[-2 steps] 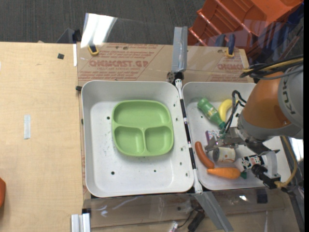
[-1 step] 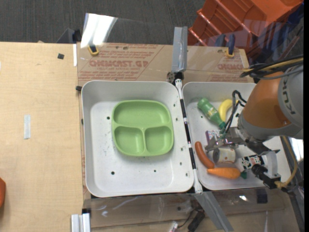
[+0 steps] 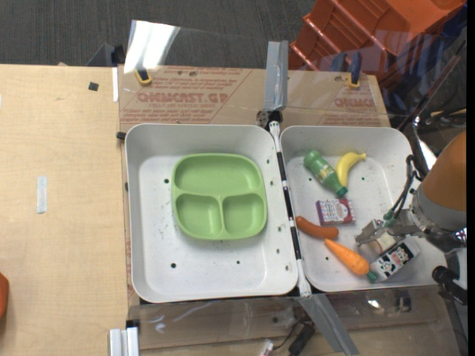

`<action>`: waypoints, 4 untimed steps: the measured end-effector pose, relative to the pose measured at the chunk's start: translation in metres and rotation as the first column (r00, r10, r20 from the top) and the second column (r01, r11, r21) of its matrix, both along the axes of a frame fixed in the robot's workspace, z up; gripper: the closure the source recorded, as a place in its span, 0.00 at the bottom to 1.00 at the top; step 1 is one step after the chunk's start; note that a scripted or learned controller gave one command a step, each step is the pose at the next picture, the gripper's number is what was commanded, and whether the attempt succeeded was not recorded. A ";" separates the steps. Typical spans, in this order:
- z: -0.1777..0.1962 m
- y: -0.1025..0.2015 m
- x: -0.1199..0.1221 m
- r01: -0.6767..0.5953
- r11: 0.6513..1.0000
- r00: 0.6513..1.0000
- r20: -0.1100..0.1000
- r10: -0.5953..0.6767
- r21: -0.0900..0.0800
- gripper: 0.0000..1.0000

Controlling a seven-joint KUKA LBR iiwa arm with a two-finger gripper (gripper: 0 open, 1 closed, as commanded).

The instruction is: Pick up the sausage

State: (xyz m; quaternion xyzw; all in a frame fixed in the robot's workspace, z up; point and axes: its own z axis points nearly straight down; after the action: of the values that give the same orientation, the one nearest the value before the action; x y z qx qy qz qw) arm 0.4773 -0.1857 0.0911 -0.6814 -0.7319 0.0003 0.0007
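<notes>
i am reaching in from the right over the right bin (image 3: 386, 136), and my hand (image 3: 377, 234) is hovering low near the bin's front right part, just beside the carrot (image 3: 346, 256) and the small black-and-white carton (image 3: 393, 259). i cannot tell how my hand is set, wide or narrow; it is too small and cluttered to read, and i am seeing nothing gripped in it.

the sausage (image 3: 317, 228) is lying flat on the floor of the right bin, near its left wall, just below the small purple box (image 3: 335, 211) and just up-left of the carrot. it is sitting apart from my hand, untouched as far as i can judge.

farther back in the same bin the green bottle (image 3: 323, 170) and the banana (image 3: 348, 166) are resting side by side. the left bin (image 3: 145, 221) is carrying a green divided plate (image 3: 220, 196).

so the pick is not yet done: i am judging that i am needing to shift left over the sausage, line up across its narrow width, come down, close and lift, while keeping off the carrot and the purple box crowding it.
</notes>
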 end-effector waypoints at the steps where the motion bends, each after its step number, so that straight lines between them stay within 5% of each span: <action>1: 0.000 0.085 0.020 -0.160 0.987 0.987 -0.001 0.160 0.001 0.00; 2: -0.001 0.086 -0.001 -0.196 0.981 0.981 -0.003 0.196 0.001 0.00; 3: 0.000 0.083 0.059 -0.053 0.999 0.999 0.000 0.053 -0.001 0.00; 4: 0.008 0.082 0.059 -0.053 0.999 0.999 -0.002 0.053 -0.001 1.00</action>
State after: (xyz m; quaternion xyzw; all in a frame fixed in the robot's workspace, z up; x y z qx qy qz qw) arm 0.5362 -0.1035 0.0993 -0.6617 -0.7498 0.0013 0.0007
